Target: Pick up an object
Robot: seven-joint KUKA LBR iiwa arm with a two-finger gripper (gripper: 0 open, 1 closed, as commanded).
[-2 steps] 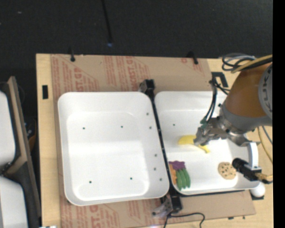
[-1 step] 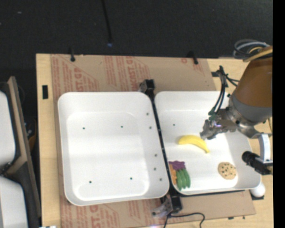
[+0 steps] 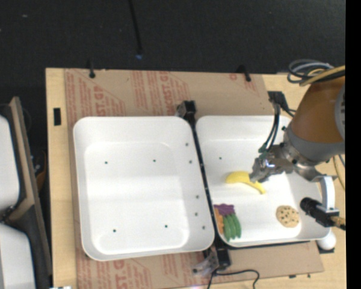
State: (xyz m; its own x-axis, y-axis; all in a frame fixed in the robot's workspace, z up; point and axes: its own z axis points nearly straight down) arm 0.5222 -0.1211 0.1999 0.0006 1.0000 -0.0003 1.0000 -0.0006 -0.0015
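On the floor of the right-hand shallow white bin (image 3: pixel 240 131) lies a curved yellow toy banana (image 3: pixel 245 181), not yet lifted, with the two-finger gripper (image 3: pixel 264 169) just above its right end, jaw state impossible to tell.

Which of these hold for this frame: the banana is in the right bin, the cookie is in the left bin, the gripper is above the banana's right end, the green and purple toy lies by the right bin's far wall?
1. The banana is in the right bin. True.
2. The cookie is in the left bin. False: it lies in the right bin, near its front right corner.
3. The gripper is above the banana's right end. True.
4. The green and purple toy lies by the far wall. False: it lies at the front left corner.
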